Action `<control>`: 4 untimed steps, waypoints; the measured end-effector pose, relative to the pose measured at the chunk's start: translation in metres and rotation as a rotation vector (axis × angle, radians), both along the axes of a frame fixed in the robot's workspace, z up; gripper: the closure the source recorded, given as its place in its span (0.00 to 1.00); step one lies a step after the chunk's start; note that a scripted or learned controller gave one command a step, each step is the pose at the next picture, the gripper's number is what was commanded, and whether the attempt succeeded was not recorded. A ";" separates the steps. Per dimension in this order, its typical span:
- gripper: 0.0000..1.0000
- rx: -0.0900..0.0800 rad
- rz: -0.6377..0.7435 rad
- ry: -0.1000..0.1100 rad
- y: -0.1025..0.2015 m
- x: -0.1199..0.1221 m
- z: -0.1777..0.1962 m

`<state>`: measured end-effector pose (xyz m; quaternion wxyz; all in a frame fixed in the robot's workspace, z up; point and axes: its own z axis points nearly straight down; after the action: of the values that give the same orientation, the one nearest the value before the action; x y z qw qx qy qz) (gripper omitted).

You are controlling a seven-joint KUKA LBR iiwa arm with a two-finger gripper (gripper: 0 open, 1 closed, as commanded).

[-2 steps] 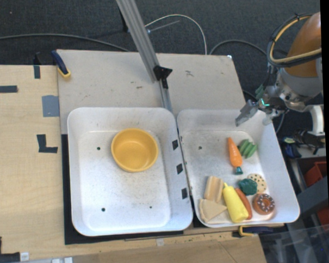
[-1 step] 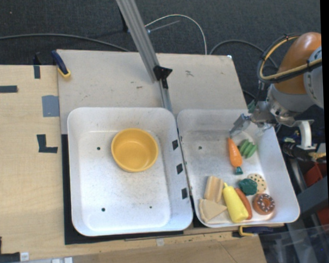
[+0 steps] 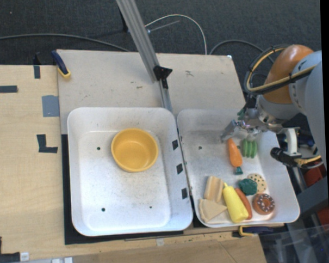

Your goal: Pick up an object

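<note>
My gripper [image 3: 239, 131] hangs over the back right part of the right bin [image 3: 200, 129]. Just below it lie an orange carrot [image 3: 234, 153] and a green ribbed piece [image 3: 249, 148] side by side. At the bin's front corner sit several toy foods: two bread slices [image 3: 213, 189], a yellow bottle-shaped piece [image 3: 235, 202], a red sausage [image 3: 244, 197], a dark green lump [image 3: 247, 185], a speckled cookie [image 3: 257, 179] and a chocolate donut [image 3: 263, 204]. Nothing is visibly held.
A yellow bowl [image 3: 134, 149] stands in the left bin [image 3: 79, 175]. A slanted metal pole [image 3: 144, 42] crosses the back of the bench and ends at the divider between the bins. Cables lie behind the right bin.
</note>
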<state>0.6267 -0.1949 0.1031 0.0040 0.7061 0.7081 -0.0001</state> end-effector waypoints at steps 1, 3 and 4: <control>0.00 0.002 0.001 -0.001 0.001 0.003 -0.011; 1.00 0.004 -0.001 0.000 0.006 0.002 0.062; 1.00 0.004 -0.001 0.000 0.006 0.004 0.115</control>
<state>0.6305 -0.1885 0.2185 0.0026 0.7065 0.7077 0.0011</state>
